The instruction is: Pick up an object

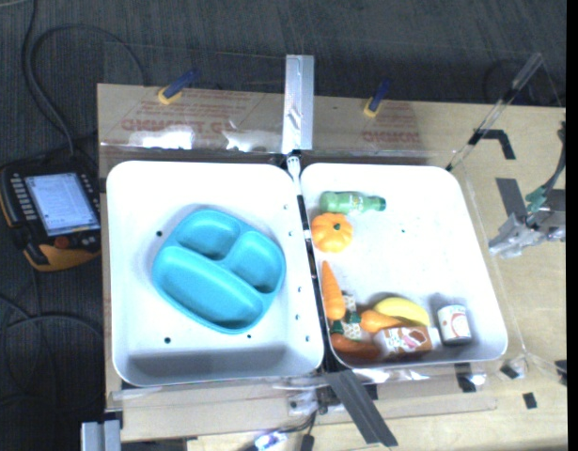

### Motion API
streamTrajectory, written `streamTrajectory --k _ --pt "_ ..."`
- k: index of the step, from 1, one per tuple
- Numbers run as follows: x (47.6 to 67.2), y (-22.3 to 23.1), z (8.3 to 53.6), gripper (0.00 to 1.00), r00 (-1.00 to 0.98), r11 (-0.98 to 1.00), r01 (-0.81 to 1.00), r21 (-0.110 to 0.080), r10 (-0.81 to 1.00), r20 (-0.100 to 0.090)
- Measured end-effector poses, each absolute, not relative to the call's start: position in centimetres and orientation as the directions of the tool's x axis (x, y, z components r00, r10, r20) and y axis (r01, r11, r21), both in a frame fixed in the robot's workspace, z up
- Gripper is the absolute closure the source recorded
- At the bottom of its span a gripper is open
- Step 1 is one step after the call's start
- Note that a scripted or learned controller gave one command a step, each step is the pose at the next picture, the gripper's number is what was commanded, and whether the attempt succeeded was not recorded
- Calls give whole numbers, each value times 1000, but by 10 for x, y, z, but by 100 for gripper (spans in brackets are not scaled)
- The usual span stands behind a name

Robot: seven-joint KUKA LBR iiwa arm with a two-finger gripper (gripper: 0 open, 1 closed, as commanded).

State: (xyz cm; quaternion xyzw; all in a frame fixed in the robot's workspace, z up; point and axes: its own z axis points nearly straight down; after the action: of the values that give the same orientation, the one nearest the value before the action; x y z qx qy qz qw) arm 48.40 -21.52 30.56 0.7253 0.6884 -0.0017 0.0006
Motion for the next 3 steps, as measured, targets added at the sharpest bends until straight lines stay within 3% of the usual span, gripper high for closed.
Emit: streamTrajectory --k 1,2,3 --pt "484 -169 249 100 285 -285 959 -4 959 -1" --pt "484 -169 249 0 285 -285 959 -3 959 -2" --pt "484 -169 249 0 285 -285 959 -3 959 -2"
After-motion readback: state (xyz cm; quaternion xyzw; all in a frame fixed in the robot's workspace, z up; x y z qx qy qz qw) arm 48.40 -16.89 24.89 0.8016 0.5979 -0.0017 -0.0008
